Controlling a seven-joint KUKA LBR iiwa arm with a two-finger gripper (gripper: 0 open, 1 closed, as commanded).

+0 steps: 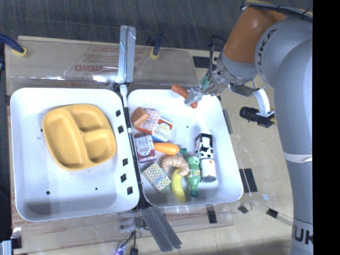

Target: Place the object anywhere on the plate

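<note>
Two shallow white plastic bins are seen side by side on a pale wooden bench [265, 206] over dark ribbed flooring [106, 9]. The right-hand bin [226, 142] is taken as the landmark. Against its left edge lies the left-hand bin [26, 195], in which a yellow three-compartment plate [78, 136] rests alone. At the landmark's far rim, a small orange sausage-shaped object [180, 92] is seen, with the metal two-finger gripper [192, 99] of the grey and orange arm [276, 52] touching its right end; whether the object is clamped between the fingers cannot be told. Within the landmark bin are noted red and white food packets [151, 121], an orange carrot [167, 148], a tan croissant [175, 163], a yellow banana [178, 186], a green bottle [193, 174] and a black-and-white patterned carton [204, 146].
</note>
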